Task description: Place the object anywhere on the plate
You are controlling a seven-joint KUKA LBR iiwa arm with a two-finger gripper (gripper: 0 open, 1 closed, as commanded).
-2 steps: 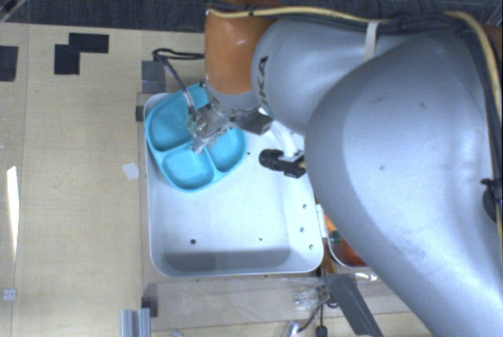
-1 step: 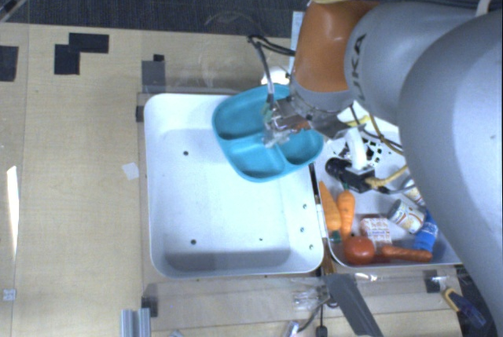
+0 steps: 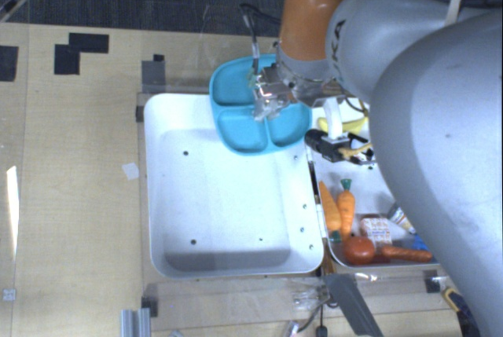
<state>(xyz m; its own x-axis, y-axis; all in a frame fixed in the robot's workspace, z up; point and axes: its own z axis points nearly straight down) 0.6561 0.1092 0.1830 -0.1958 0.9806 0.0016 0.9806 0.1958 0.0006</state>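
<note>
- The blue divided plate (image 3: 236, 131) sits at the left bin's (image 3: 228, 210) 1 o'clock corner and overlaps the bin's far rim.
- The gripper (image 3: 266, 101) hangs over the plate's middle, where the dividers meet. I cannot tell whether it is wide, narrow or holding anything.
- In the right bin (image 3: 346, 261), at 4 o'clock from the plate, two carrots (image 3: 339, 210) lie side by side.
- A red tomato (image 3: 359, 250) lies just at their 6 o'clock, with a small packet (image 3: 378, 229) at its 1 o'clock.

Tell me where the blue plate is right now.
The blue plate sits at the far right corner of the left bin, beneath the gripper.
</note>
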